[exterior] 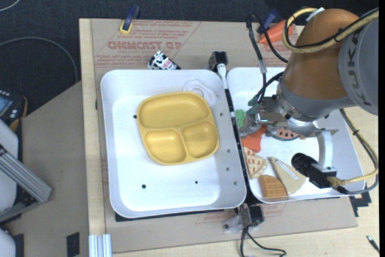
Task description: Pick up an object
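My gripper [257, 120] hangs low over the left side of the right bin [355, 156], under the grey and orange arm. Just left of it lies a small green piece [240, 117]. An orange-red piece [254, 141] rests right below it. A red striped item [285, 133] peeks out beneath the wrist. Nearer the front lie a small waffle [254, 164], a brown square waffle [274, 188] and a cream wedge [289, 171]. I see nothing between the fingers.
The left bin [120, 159] holds a yellow divided plate [177, 127]. A black and white toy [162, 61] and a yellow-blue clamp [128, 20] sit on the board behind the bins. An orange object [274, 33] lies behind the right bin.
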Tool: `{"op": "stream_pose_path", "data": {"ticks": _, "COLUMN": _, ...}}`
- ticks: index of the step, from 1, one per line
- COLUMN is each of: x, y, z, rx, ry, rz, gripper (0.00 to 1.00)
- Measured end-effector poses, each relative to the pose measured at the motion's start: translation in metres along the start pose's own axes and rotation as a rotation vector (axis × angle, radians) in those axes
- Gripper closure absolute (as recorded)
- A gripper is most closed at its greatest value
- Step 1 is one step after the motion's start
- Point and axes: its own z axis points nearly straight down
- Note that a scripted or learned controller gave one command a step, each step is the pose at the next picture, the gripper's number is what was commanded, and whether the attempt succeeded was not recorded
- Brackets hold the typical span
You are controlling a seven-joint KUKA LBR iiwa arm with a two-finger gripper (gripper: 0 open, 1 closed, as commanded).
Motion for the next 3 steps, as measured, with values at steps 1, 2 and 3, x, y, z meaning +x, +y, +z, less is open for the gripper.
{"op": "stream_pose_path", "data": {"ticks": 1, "x": 0.059, "y": 0.010, "z": 0.006, "rx": -0.003, "ry": -0.001, "rz": 0.000, "gripper": 1.00}}
{"op": "stream_pose_path", "data": {"ticks": 2, "x": 0.053, "y": 0.001, "z": 0.020, "rx": 0.004, "ry": -0.003, "rz": 0.008, "gripper": 1.00}}
{"op": "stream_pose_path", "data": {"ticks": 3, "x": 0.056, "y": 0.004, "z": 0.018, "rx": -0.001, "ry": -0.003, "rz": 0.006, "gripper": 1.00}}
